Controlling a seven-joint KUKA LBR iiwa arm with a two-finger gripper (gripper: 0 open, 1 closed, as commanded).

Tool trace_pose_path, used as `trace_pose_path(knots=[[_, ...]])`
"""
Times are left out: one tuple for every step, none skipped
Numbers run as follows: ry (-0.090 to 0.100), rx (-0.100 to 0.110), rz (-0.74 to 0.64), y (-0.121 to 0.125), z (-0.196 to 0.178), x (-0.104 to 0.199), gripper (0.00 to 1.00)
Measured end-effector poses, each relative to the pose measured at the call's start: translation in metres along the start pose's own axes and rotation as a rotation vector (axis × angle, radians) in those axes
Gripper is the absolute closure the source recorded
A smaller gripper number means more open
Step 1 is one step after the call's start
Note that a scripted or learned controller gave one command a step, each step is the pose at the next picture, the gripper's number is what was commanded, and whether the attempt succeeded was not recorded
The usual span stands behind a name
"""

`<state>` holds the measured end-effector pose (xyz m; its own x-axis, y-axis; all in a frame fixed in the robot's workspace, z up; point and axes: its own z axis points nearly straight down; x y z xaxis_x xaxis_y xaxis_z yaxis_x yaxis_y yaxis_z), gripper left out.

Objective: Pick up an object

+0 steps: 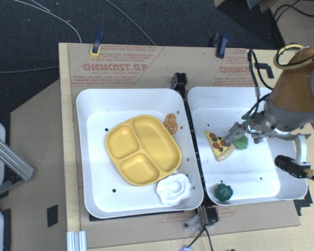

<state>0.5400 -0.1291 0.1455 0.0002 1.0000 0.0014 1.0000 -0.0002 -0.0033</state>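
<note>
We see a toy pizza slice [219, 146] lying flat in the right bin [251, 184], a small green piece [242, 143] just beside it.

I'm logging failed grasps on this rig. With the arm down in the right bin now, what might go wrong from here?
1. The pincer sits right between the toy pizza slice and the small green leafy toy, so it may pinch both or nudge one aside.
2. The pizza slice lies flat on the right white bin, so the fingers may slide over it.
3. The dark green round toy rests by the near wall; a sweep could jam it there.
</note>
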Motion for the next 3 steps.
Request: trace_pose_path(knots=[[0.003, -0.005, 0.001, -0.001, 0.059, 0.002, 0.00], [0.000, -0.009, 0.000, 0.002, 0.057, 0.002, 0.00], [-0.002, -0.018, 0.000, 0.004, 0.044, 0.003, 1.00]])
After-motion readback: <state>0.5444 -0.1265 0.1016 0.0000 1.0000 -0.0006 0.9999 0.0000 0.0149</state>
